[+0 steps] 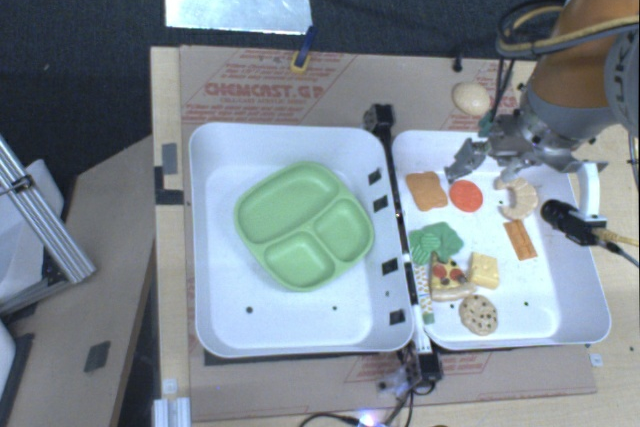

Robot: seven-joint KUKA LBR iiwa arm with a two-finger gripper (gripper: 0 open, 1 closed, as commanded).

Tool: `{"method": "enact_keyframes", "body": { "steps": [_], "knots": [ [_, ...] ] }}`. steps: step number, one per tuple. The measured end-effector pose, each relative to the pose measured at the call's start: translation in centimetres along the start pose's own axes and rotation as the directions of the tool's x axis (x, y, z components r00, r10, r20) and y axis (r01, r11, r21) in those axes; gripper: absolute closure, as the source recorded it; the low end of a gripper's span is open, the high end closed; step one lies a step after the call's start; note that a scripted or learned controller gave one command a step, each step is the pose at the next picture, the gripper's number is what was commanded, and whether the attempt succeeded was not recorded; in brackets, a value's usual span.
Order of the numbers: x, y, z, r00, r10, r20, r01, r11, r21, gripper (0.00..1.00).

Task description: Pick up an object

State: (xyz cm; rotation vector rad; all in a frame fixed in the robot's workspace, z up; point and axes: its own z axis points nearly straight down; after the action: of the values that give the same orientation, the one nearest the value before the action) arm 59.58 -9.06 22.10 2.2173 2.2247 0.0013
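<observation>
So your gripper (492, 158) is hanging over the back part of the right bin (580, 315), and from this slanted view you can't really tell how its jaws stand, the metal bits blur together up there, so I wouldn't guess at it. Nothing shows between them either way. Closest thing to it is the red round piece (466, 196), sitting just in front of the gripper and a touch toward the left bin. The orange cracker-looking square (427, 191) is right beside that, further left, and the pale curved piece (518, 199) sits on the other side, nearer the arm. Further forward you've got the thin brown stick (520, 240) with its long axis running roughly front to back, then the green leafy toy (436, 242), the yellow cheese block (484, 270), the pizza slice (447, 279) and the cookie (479, 315) near the front edge. The left bin (215, 305) holds the green divided plate (303, 225). If I were picking, the red piece is the shortest drop: basically down and slightly forward-left.
</observation>
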Motion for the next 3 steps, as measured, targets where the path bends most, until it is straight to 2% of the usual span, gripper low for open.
{"method": "enact_keyframes", "body": {
  "steps": [3],
  "knots": [
    [0.5,-0.4,13.9,1.0,0.003,0.0,-0.003,1.0,0.002,0.0]
  ]
}}
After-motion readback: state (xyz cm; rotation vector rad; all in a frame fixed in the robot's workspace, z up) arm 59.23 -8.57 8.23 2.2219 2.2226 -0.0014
